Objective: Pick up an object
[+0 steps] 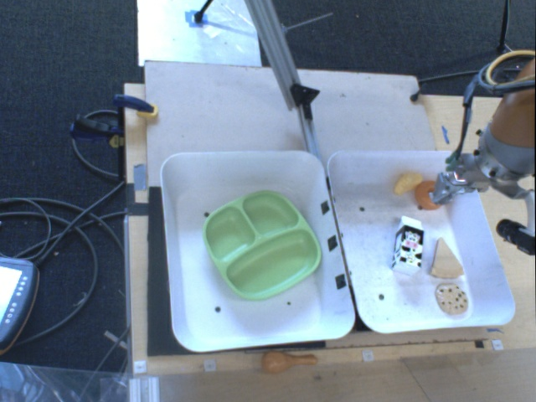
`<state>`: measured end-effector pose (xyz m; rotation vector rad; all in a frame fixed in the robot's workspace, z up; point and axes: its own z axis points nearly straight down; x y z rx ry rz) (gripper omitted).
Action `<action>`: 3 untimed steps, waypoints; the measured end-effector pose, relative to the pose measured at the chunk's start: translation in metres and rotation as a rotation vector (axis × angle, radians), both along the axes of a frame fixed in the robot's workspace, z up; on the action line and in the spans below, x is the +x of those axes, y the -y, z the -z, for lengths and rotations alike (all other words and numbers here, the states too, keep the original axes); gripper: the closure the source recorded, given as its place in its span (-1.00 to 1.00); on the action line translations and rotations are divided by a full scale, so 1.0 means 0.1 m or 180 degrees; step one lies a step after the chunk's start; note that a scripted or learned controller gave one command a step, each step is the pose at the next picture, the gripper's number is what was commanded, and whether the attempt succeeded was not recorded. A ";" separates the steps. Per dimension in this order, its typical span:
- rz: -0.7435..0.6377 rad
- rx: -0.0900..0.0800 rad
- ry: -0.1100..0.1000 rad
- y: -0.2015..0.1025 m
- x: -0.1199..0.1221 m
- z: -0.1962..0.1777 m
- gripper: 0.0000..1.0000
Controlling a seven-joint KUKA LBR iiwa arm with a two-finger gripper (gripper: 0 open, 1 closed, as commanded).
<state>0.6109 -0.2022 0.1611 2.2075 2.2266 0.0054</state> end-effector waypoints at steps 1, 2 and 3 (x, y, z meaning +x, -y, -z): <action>0.0002 -0.0003 0.0008 -0.01 0.02 -0.66 1.00; 0.0001 -0.0003 0.0007 0.00 0.04 -1.21 1.00; -0.0002 0.0007 -0.0017 -0.44 -0.12 -1.19 1.00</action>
